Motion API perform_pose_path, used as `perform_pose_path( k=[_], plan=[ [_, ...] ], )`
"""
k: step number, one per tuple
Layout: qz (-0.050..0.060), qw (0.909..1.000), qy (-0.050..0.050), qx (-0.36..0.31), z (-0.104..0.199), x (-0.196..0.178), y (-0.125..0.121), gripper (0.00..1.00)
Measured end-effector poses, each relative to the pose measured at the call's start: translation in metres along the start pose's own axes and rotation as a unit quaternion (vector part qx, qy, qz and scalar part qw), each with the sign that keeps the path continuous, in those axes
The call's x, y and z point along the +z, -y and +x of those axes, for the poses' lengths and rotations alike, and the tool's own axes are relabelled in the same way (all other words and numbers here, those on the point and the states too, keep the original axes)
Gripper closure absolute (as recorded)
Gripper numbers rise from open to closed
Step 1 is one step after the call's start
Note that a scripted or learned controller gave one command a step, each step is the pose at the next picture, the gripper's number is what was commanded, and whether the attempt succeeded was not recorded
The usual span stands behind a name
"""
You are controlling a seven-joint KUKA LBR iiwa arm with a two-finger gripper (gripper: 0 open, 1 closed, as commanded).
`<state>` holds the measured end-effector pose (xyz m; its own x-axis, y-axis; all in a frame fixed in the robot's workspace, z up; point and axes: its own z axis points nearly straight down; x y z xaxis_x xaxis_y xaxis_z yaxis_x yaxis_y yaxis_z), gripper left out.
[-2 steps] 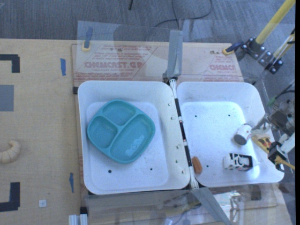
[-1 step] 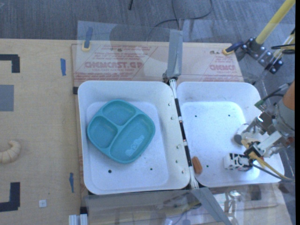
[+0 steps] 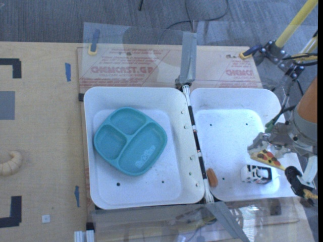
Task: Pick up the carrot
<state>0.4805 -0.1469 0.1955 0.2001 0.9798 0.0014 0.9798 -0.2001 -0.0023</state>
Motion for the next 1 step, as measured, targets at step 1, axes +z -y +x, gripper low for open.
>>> perform_pose_path(
  k=[1],
  plan=[
    [0.0,0.9925,0.0,-0.122,0.0854,0.0118,0.0186,1.0]
  ],
)
